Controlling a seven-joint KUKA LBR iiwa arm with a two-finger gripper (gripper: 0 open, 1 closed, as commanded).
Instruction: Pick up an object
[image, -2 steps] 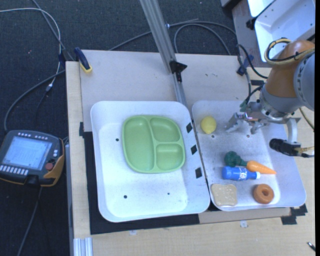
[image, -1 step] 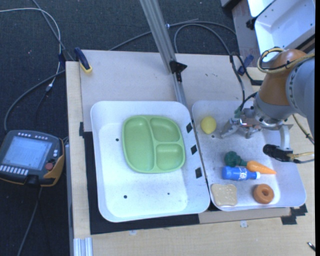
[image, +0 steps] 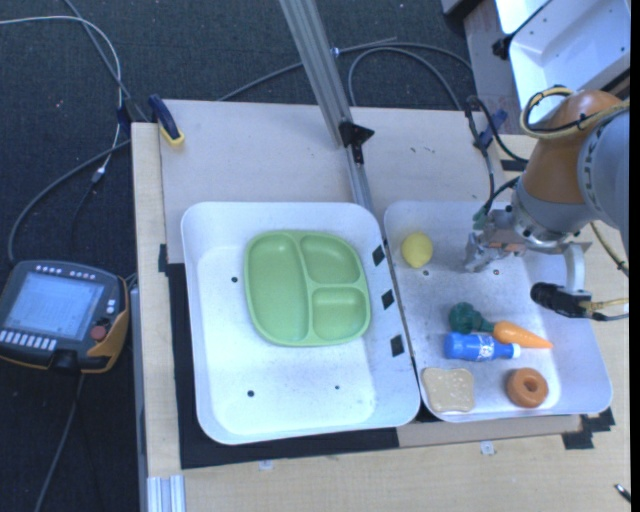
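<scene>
Camera view | right bin: 6 toys | left bin: 1 green plate | claw: grip state can't tell

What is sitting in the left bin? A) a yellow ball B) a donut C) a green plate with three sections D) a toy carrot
C: the green divided plate lies in the left bin, while the yellow ball, toy carrot and donut are all in the right bin.
</scene>
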